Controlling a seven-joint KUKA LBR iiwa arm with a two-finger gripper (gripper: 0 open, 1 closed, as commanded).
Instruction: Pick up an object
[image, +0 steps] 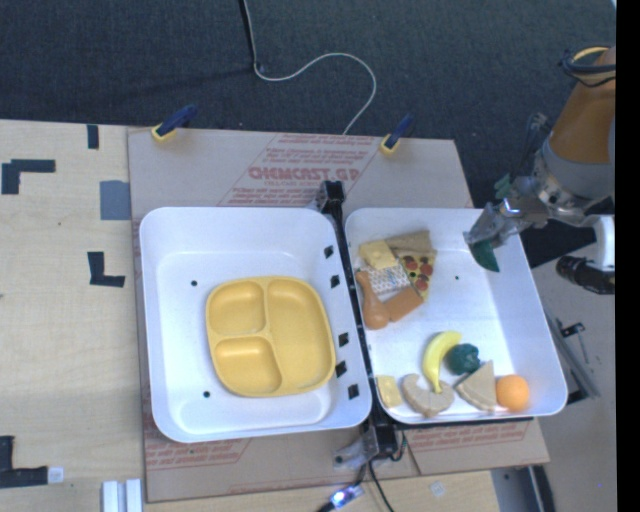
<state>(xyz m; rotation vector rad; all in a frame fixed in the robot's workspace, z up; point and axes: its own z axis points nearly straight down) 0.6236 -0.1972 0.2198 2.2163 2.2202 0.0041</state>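
My arm (585, 125): an orange-yellow band wraps the segment above the wrist, with grey rounded casing below it. A thin dark cable loops over the top of the band. Wrist housing is grey metal with small dark fittings. My claw (487, 243): grey body, dark teal-green tips at its end.

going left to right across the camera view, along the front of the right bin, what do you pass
Small pale piece → round cookie-like piece → banana → dark green item → sandwich wedge → orange.
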